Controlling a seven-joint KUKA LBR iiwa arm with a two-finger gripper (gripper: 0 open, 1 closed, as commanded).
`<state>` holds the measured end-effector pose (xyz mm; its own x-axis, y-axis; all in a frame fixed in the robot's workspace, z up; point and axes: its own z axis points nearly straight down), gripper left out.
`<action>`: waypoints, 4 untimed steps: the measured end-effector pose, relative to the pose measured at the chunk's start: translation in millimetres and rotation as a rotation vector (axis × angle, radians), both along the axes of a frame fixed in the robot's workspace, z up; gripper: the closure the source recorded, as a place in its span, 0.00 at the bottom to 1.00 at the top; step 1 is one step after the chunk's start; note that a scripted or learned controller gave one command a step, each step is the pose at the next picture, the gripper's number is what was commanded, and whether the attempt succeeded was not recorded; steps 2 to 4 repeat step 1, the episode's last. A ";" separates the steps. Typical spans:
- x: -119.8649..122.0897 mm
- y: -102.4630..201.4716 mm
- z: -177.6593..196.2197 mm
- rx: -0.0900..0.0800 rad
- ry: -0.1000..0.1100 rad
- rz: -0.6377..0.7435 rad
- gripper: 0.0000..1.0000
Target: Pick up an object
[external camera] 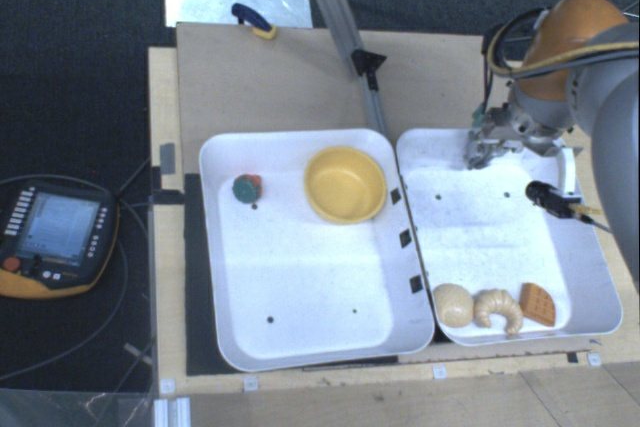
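Two white bins sit side by side on the desk [260, 75]. Arm [590, 65] enters from the right edge, grey with an orange band above the wrist, bent down toward the far corner of the right bin [590, 315]. End effector [483, 153] hangs over the far left part of that bin, close to its rim, pointing down. Whether it is apart or together cannot be told at this angle; nothing is seen between its tips. A black cylindrical part with a white bracket sticks out beside the wrist, over the bin's middle.

Right bin, near edge: a round bread roll [453, 304], a croissant [499, 308] touching it, and a small waffle [537, 304] just beside the croissant. All three are well apart from the end effector.

Left bin [300, 315]: yellow bowl [345, 184] at the far right, upright; a small green and red ball [246, 187] at the far left.

Desk top is light brown board. A metal tripod leg [335, 0] slants across its far side, and a blue and yellow clamp [252, 19] lies at the far edge. Floor [80, 35] is dark carpet. A control pendant [55, 235] with a lit screen lies on it at left, cable trailing.
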<state>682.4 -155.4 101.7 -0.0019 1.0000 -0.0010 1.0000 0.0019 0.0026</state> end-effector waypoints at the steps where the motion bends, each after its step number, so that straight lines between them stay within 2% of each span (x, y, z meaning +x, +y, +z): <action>1: 5.9 -4.1 45.2 0.000 -0.002 -0.001 1.00; 4: 5.9 -4.1 45.2 0.000 -0.002 -0.001 1.00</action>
